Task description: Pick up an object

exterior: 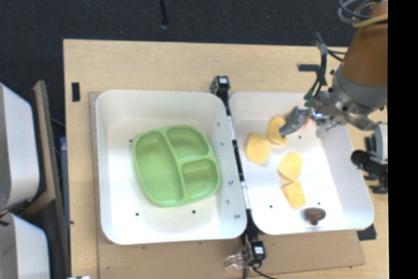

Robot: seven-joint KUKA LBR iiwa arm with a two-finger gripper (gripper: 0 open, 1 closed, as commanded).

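Several yellow pieces lie in the right bin [346, 202]: one [257, 148] near the left wall, one [276, 129] at the upper middle, one [290, 166] in the centre and a blockier one [294, 194] below it. A small brown object [315, 215] sits near the front wall. My gripper [295, 121] hangs over the upper part of this bin, right beside the upper yellow piece. The grey arm with its orange band [366, 55] comes in from the right.
The left bin [111, 206] holds a green divided tray [176, 165]. A black divider with clamps [228, 134] runs between the two bins. The wooden bench [163, 62] surrounds them, and a white object [16, 140] stands at the far left.
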